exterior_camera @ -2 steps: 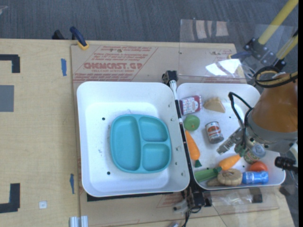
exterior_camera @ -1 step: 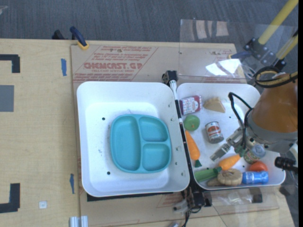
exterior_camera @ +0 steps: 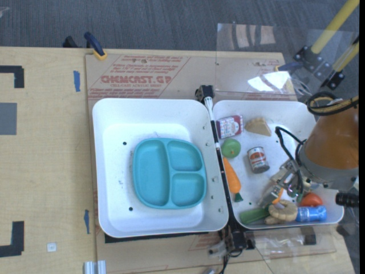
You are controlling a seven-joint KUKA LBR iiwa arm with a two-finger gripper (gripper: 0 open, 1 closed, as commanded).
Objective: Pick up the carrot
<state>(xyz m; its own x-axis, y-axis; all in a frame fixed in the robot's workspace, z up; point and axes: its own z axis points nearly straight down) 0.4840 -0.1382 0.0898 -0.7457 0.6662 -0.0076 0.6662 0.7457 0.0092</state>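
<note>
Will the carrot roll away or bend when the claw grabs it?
The carrot looks like a stiff toy, so it probably won't bend. Its rounded, tapered body might roll or slip sideways. It lies against the bin wall, which may block rolling that way.

From my feed, the one thing I can nearly read is red print on the cardboard sheet lying on the worktop behind the bins: large letters that look like "CHEMCAST. GP", upside down. The smaller lines above it and the can label are too blurred.
</note>
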